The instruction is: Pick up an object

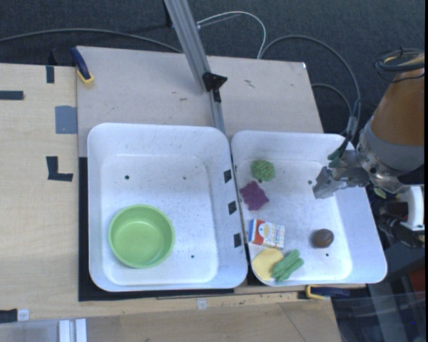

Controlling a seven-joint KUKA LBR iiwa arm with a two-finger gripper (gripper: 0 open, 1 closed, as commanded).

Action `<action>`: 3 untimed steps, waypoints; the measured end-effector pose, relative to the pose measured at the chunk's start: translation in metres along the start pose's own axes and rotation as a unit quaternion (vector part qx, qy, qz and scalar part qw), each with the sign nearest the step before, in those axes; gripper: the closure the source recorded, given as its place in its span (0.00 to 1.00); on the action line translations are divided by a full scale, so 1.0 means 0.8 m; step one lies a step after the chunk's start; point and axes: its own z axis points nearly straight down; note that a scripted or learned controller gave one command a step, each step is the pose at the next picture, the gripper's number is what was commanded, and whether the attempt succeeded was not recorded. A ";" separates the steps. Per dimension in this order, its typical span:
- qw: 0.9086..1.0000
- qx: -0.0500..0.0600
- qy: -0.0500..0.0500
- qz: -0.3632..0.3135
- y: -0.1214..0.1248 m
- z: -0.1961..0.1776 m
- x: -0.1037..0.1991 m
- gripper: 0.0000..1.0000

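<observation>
From the camera above, looking down at a slant, the right bin (pixel 357 262) is our landmark, and everything worth grabbing lies in it: a green knobbly piece (pixel 263 169) at its far left, a purple piece (pixel 254 195) just nearer than that, a small red-and-white carton (pixel 266 233) by its left wall, a yellow piece (pixel 267 263) with a green pod-like piece (pixel 289 265) lying across its edge at the near left corner, and a dark brown ball (pixel 322 239) standing alone toward the near right. The pincer (pixel 325 185) hangs over the bin's right side, above bare floor, with nothing between its fingers (whether they are spread or pressed together I cannot tell from this angle). That spot reads as a hover ahead of a descent, I'd say, and the brown ball is the closest target, with clear room around it. Left of the bin, the neighbouring bin (pixel 100 162) carries a green bowl (pixel 141 236), well apart from the action.
</observation>
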 end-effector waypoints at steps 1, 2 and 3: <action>1.000 0.001 0.001 -0.002 0.042 0.001 0.056 1.00; 1.000 0.001 0.001 -0.003 0.067 0.009 0.130 1.00; 1.000 0.002 0.000 0.000 0.091 0.022 0.176 1.00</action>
